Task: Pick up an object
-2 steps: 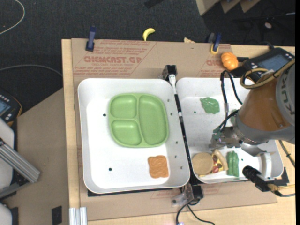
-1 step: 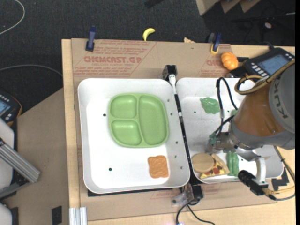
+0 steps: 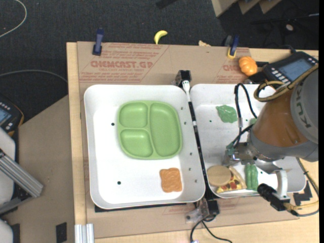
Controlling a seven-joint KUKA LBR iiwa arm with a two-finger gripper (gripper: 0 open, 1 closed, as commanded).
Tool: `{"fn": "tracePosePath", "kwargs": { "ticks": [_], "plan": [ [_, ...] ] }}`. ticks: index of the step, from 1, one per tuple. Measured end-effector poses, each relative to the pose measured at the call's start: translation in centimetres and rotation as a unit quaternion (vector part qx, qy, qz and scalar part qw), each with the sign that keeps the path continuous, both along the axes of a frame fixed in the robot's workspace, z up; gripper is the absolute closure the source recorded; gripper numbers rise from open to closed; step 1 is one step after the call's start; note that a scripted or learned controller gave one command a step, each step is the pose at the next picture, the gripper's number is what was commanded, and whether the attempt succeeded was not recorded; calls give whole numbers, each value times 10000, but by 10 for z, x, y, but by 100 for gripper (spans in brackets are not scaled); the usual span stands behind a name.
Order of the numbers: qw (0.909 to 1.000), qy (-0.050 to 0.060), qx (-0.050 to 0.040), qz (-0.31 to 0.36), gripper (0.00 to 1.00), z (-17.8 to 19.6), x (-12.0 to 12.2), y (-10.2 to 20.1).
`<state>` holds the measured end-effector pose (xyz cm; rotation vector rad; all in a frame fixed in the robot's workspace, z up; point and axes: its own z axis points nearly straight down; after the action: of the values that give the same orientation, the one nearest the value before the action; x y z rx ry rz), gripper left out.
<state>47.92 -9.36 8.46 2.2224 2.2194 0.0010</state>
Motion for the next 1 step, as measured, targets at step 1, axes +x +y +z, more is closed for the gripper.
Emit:
{"fn": "tracePosePath", "kwargs": {
  "ticks": [1],
  "plan": [
    [9999,-94,-48,4,100,124,73,-67]
  ]
}}
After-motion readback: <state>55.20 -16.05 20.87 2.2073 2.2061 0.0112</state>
